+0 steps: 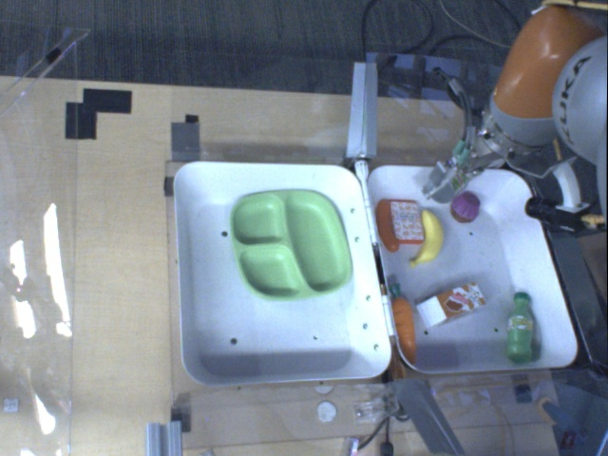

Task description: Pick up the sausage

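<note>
Nearest the camera in the right bin (560,345) stand a green bottle (519,328) and a small carton (451,304). An orange carrot-like piece (404,323) lies along the bin's left wall.

Further back against that same wall is a reddish-orange block with a pale label (399,224) — I take this for the sausage, though its shape is not clear. A banana (429,237) lies just beside it on the right, touching or nearly so. A small purple piece (465,206) sits a little further back.

The gripper (442,184) hangs above the far part of this bin, between the purple piece and the sausage and near both. I cannot tell how far open the claw is, and I see nothing caught in it. The grey arm with its orange band (541,60) rises behind it at the right.

The left bin (199,350) holds a green divided plate (290,241).

The sausage is probably a light toy with a smooth, somewhat slippery skin, stiff enough not to crush. The likely best hold is across its narrow width at the middle. The wall on one side and the banana on the other leave little room, so a grip along its length — from the near and far ends — may be easier.
</note>
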